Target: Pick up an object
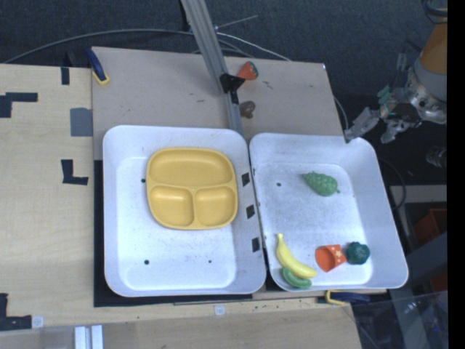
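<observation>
While the counter point(167, 93) carries two shallow white bins side by side, the left bin point(123, 267) holds a yellow divided plate point(192, 187), which lies flat in the bin's upper half with one long compartment at the top and two smaller ones below. Just beside it, the right bin point(378, 187) holds the toys. A green leafy piece point(320, 183) lies alone in its upper middle. Along the lower edge, a yellow banana point(292, 257) curves above a small green piece point(295, 279) that touches it. To the right of these, an orange piece point(329, 257) lies against a dark teal round piece point(357, 253). Past the right bin's upper right corner, the arm point(436, 57) hangs outside the bins, with the jaws point(378, 121) pointing towards that corner and nothing visible between them. How far they stand open cannot be told.
</observation>
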`<state>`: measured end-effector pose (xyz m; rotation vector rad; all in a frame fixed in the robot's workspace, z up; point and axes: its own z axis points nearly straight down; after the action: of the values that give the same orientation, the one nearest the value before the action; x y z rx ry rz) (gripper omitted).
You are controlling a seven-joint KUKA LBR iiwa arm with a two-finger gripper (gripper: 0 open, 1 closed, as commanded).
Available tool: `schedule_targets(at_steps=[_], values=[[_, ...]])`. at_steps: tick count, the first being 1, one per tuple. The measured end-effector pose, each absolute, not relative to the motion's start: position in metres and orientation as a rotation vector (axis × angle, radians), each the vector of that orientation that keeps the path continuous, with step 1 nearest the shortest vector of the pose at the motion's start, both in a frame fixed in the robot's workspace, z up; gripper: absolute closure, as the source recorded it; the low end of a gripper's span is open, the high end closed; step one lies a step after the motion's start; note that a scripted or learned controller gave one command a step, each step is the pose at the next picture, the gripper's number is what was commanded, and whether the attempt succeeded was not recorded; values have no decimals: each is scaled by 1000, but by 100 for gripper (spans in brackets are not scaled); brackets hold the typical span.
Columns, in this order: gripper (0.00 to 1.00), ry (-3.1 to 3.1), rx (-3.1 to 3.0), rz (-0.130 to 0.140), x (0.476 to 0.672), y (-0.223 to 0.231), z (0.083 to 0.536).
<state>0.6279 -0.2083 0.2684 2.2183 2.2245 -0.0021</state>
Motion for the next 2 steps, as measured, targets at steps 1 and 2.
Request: schedule_targets(at_steps=[1, 2], values=[[0, 2224, 2219, -3, 628, -208, 268], [0, 2228, 2222, -6, 620, -201, 219]])
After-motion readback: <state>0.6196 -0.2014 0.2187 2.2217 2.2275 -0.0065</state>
